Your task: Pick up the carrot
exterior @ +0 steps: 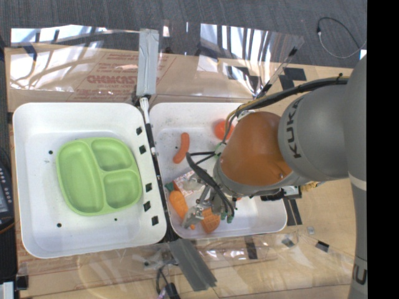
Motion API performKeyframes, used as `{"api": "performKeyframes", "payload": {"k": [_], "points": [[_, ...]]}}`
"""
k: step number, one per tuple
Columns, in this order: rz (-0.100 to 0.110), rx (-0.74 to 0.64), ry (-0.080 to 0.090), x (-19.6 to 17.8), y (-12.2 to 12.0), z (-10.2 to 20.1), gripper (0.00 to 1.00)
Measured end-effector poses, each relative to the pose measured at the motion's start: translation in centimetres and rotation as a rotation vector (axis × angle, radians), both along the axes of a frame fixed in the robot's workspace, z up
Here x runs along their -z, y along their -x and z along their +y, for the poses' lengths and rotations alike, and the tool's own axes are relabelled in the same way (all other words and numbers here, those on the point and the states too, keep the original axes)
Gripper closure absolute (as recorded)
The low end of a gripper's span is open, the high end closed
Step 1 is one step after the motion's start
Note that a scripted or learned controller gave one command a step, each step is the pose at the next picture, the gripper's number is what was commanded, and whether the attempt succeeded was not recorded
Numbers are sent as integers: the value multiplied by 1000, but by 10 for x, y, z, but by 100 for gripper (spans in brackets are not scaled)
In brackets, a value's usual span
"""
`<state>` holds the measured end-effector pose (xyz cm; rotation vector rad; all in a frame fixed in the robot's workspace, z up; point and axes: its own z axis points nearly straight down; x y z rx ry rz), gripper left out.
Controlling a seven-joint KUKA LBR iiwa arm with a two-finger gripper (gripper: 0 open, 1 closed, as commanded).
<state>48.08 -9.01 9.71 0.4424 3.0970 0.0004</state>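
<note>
Grey arm (324,136) with its orange band (252,148) fills the right of the frame, closest to the lens, reaching down into the right bin (168,114). Gripper (202,212) sits low in that bin, near its lower edge, among cables. Cannot tell how the tool is set; its tip is tangled in clutter and partly hidden.

Carrot (178,203) lies in the lower left part of the right bin, just left of the gripper, close to the bin's left wall. Another orange piece (211,223) sits just below the gripper tip; whether it touches is unclear. A small orange sausage-like item (181,147) lies higher up in the same bin. A red-orange round item (221,129) peeks out beside the orange band.

Left bin (31,167) holds a green divided plate (100,175), flat, roughly centred.
</note>
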Motion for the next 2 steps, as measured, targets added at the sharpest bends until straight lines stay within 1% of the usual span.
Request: {"api": "performKeyframes", "payload": {"k": [1, 2], "points": [[-19, -2, 4, -13, -5, -1, 100], [-21, -6, 4, -23, -7, -1, 100]]}}
